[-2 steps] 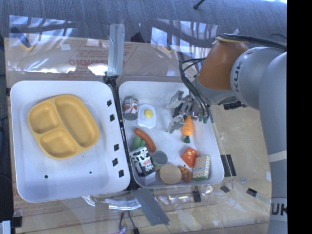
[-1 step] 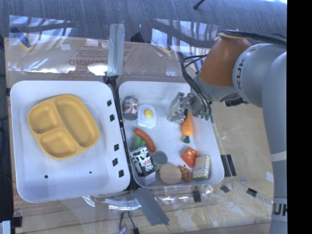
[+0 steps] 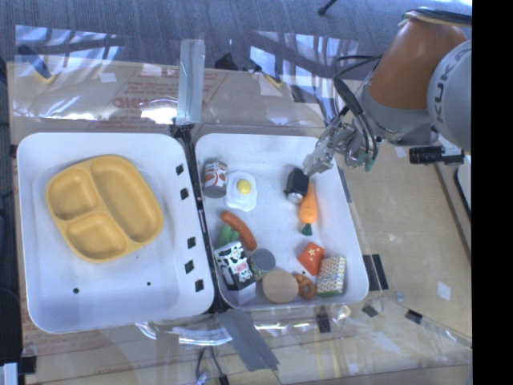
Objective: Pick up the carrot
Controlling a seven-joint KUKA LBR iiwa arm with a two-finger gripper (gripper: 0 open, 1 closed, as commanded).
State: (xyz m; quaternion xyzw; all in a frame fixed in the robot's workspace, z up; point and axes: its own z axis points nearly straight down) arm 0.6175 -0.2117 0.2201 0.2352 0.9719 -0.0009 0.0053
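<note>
The carrot [image 3: 309,205] is orange with a green stub at its lower end. It lies nearly upright in the picture on the floor of the right bin [image 3: 272,147], close to that bin's right wall. My gripper [image 3: 319,162] hangs at the bin's upper right, just above and slightly right of the carrot's top end. Nothing shows between the gripper and the carrot, and the carrot rests on the bin floor.
Also in the right bin are a small can [image 3: 214,177], a fried egg [image 3: 242,191], a sausage [image 3: 239,229], a cow-patterned carton [image 3: 232,265], a tan round piece [image 3: 280,285] and a waffle-like block [image 3: 332,275]. The left bin [image 3: 48,295] holds a yellow divided plate [image 3: 103,207].
</note>
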